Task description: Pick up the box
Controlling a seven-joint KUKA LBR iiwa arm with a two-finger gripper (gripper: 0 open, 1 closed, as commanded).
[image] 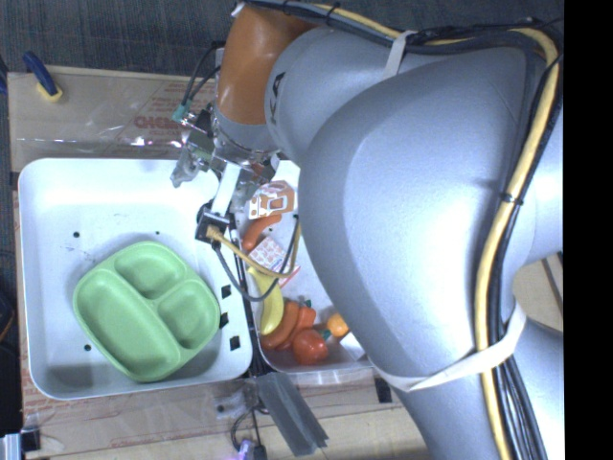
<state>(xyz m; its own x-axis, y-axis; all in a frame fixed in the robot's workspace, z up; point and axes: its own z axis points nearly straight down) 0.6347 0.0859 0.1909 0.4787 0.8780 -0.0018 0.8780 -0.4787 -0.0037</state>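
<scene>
Box (276,199): a small white carton with orange-red print, lying in the right bin (321,371), beyond and to the right of the green plate (144,310). It lies close to the wall that divides the two bins. The grey arm hides its right side.

Gripper (196,166): hangs beyond the green plate, over the far part of the left bin (57,190) and just left of the box. From where I stand, whether the claw is released or clenched cannot be told, and nothing is seen in its grasp.

Orange carrot-shaped piece (263,228) and white packet with pink checks (270,253): between the box and the plate's right edge, on the right-bin side of the wall.

Banana (272,310): yellow, directly right of the plate, running alongside the dividing wall.

Red tomato-like fruit (309,347) and small orange piece (336,327): right of the plate's near end, just past the banana.

Green plate: three compartments, lying flat in the left bin, toward its near side.

Blue-handled tool (40,75): on the bench outside the bins, well beyond the plate and to its left.
</scene>
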